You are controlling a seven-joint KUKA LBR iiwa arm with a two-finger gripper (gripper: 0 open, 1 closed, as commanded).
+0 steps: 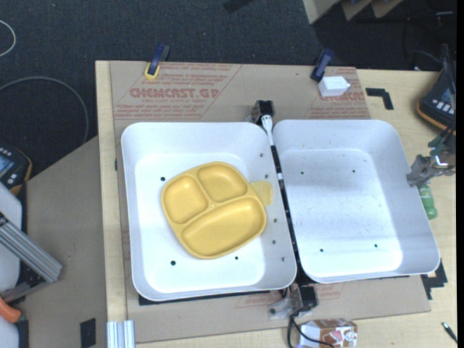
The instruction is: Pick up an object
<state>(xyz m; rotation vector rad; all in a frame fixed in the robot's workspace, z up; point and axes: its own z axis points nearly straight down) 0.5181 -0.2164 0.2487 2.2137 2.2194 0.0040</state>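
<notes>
A yellow plate (214, 209) with three compartments lies flat in the left white bin (141, 151), a little right of that bin's middle. A small pale yellow piece (262, 191) sticks out at the plate's right edge, near the wall between the bins. The right white bin (391, 140) sits beside the left one, and only dark specks show on its floor.
A grey metal fixture (424, 169) with a green tip (430, 203) sits at the right bin's outer rim. A white block (333, 86) and two clamps (155, 62) stand at the bench's back edge. Cables and a small box (330, 333) lie at the front.
</notes>
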